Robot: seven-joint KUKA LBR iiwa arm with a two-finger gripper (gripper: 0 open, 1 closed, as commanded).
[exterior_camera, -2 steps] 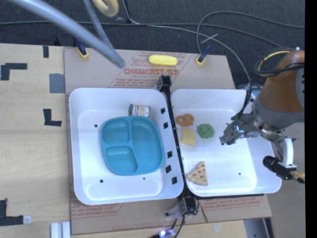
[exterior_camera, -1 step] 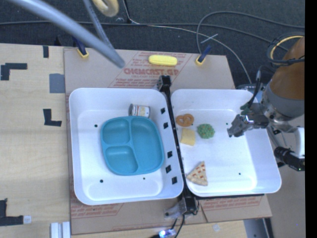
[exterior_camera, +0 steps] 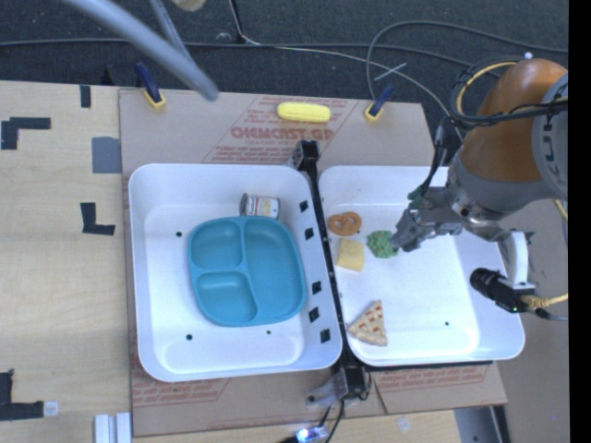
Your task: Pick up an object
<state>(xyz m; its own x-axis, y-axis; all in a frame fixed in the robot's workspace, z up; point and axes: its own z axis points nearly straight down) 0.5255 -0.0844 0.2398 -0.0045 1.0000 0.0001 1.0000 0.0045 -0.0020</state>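
Near edge of the right white bin point(exterior_camera: 480, 340): a triangular pizza-slice toy point(exterior_camera: 369, 324). Beyond, a small green broccoli-like toy point(exterior_camera: 380, 244) touched the dark end effector point(exterior_camera: 406, 235), grip state indiscernible; a glancing contact risked nudging it away.

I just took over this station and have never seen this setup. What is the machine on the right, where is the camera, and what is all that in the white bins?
The one camera sits above the bench and looks down at a slant. The grey arm with the orange band is a robot arm reaching in from the right; its gripper is low in the right bin, right beside a green broccoli-like toy. I cannot tell whether it grips anything. That bin also has a toy pretzel, a pale yellow cheese-like block and a pizza slice. The left bin has a blue divided plate and a small can just behind it. A yellow banana-like toy lies on the cardboard beyond the bins.
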